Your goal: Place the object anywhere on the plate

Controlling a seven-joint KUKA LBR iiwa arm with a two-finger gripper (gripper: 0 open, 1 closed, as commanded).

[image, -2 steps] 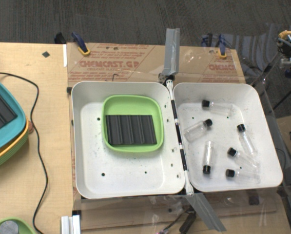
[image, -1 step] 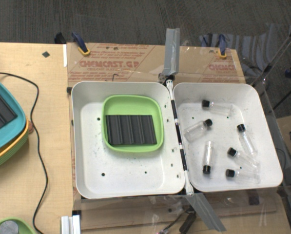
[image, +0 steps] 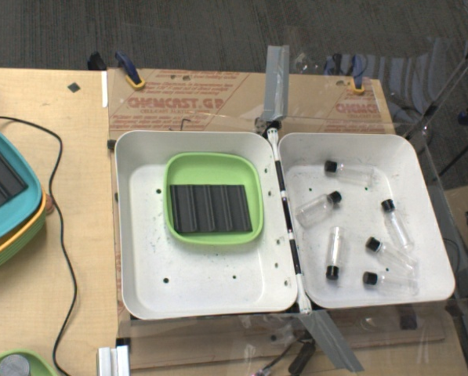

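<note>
1. Writing first: the cardboard sheet [image: 218,96] under the bins carries red print at the view's 12 o'clock. The large line looks like "CHEMCAST GP"; the smaller lines around it are too blurred to read.
2. At about 1 o'clock the same red print appears again, partly covered by the right bin [image: 422,178], so only a few letters peek out.
3. The task's things are six clear vials with black caps, all lying down in the right bin at 3 o'clock, well apart from the plate.
4. Picking a few out: one vial [image: 350,171] lies at that bin's 12 o'clock, another vial [image: 335,249] near its 6 o'clock, and a third vial [image: 396,224] towards its 3 o'clock.
5. Their glass bodies nearly vanish against the white; the caps are what can be seen clearly.
6. The green plate [image: 214,163] sits in the left bin [image: 194,276], toward that bin's 12 o'clock. A dark ribbed insert [image: 210,208] lies on it.
7. End effector: wide or narrow, I cannot tell.
8. At 9 o'clock, a teal tray stack [image: 10,210] on the counter [image: 77,288] is cut off by the edge, with a black cable [image: 63,210] running past it.
9. A grey metal bar [image: 277,84] stands at 12 o'clock, where the bins meet.
</note>
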